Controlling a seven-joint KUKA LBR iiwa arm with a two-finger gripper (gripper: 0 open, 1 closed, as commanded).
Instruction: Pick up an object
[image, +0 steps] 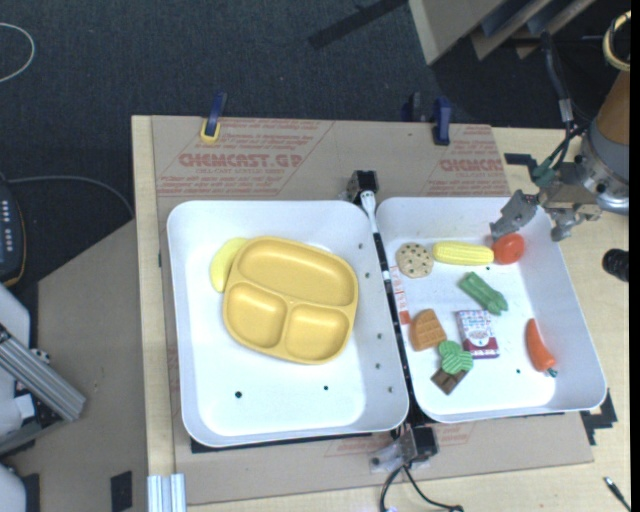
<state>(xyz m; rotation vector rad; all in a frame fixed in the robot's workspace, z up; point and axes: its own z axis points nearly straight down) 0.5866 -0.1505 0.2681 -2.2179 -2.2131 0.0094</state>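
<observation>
My gripper (535, 222) hangs over the far right part of the right bin (577, 300), its two fingers spread open with nothing between them. Just below its left finger (512, 213) lies a red tomato (509, 249). To the tomato's left lie a yellow corn cob (463, 254) and a round cookie (413, 260). Lower in the bin I see a green pepper (483, 292), an orange carrot (540, 345), a slice of toast (428, 328), a red and white carton (477, 333), a green broccoli piece (454, 355) and a brown block (445, 380).
The left bin (190, 320) holds a yellow divided plate (290, 300) with a yellow piece (224, 263) sticking out from under its left edge. A black divider strip (381, 262) runs between the bins. Clamps (211, 125) sit on the board's far edge.
</observation>
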